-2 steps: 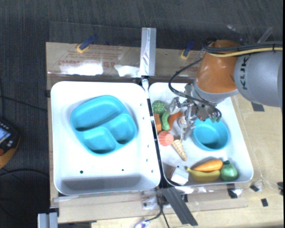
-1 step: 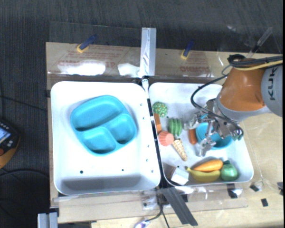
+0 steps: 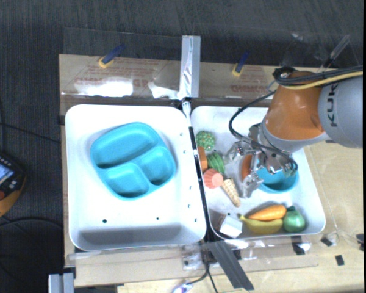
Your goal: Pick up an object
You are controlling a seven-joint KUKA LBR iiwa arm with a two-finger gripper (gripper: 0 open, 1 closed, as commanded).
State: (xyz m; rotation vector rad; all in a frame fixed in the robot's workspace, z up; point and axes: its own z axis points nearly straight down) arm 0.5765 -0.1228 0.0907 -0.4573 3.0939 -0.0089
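Note:
My gripper [image 3: 251, 165] is low in the right bin [image 3: 311, 191], under the orange wrist band, just left of a blue bowl [image 3: 280, 180]. A slim orange-red piece [image 3: 247, 163] shows right at the gripper, amid its metal parts. To its left lie a green vegetable [image 3: 216, 162], a pink-red round piece [image 3: 213, 178] and a small corn cob [image 3: 231, 192]. A green bumpy ball [image 3: 205, 140] sits at the bin's back left. At the front lie a banana [image 3: 260, 226], an orange fruit [image 3: 267, 212] and a green lime [image 3: 294, 220].
The left bin [image 3: 85, 218] bears a blue divided tray [image 3: 131, 157]. A white block [image 3: 230, 227] lies at the right bin's front left. An orange stick [image 3: 202, 159] lies along the divider between the bins. Black cable loops over the arm near the right bin's back.

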